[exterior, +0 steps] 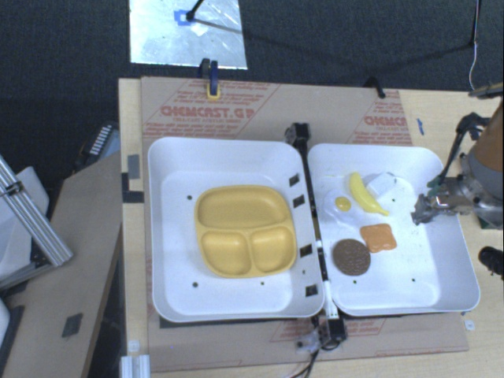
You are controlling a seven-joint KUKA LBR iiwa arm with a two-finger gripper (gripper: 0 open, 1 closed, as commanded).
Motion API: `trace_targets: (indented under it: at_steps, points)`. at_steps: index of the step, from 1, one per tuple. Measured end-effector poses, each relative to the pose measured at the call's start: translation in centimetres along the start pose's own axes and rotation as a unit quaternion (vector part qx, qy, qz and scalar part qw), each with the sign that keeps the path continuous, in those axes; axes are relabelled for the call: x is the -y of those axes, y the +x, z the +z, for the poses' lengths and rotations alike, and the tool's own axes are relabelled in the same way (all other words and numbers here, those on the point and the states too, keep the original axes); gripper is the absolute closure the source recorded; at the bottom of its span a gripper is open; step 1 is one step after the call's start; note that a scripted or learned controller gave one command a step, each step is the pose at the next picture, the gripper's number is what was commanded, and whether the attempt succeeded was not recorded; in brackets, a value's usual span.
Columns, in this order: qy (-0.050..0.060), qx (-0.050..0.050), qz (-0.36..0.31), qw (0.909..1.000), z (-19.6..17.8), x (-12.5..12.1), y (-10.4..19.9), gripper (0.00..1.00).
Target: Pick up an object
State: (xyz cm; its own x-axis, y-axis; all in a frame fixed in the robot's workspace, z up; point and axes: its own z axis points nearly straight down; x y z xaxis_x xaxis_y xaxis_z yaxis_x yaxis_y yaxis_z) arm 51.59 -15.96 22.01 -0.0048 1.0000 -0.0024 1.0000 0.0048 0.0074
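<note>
The right bin (pixel 449 286) holds a yellow banana (pixel 365 193), a small yellow round piece (pixel 342 204), an orange square piece (pixel 378 237), a brown round patty (pixel 350 257) and a white object (pixel 383 184) behind the banana. My gripper (pixel 426 209) hangs over the right side of this bin, to the right of the orange piece and apart from all the objects. Nothing shows between its fingers.
The left bin (pixel 169 290) holds a yellow divided tray (pixel 242 231). A black hinge strip (pixel 309 227) runs between the bins. A metal plate (pixel 187 22) lies at the back, and an aluminium frame (pixel 27 219) stands at the left.
</note>
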Motion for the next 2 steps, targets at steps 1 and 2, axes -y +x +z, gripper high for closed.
trace_targets:
  at_steps: [1,2]
  points:
    - [0.001,0.0,0.0,1.0,-3.7,-0.2,0.0,1.0]
    - [0.002,-0.002,-0.003,1.0,-2.3,-2.6,5.1,1.0]
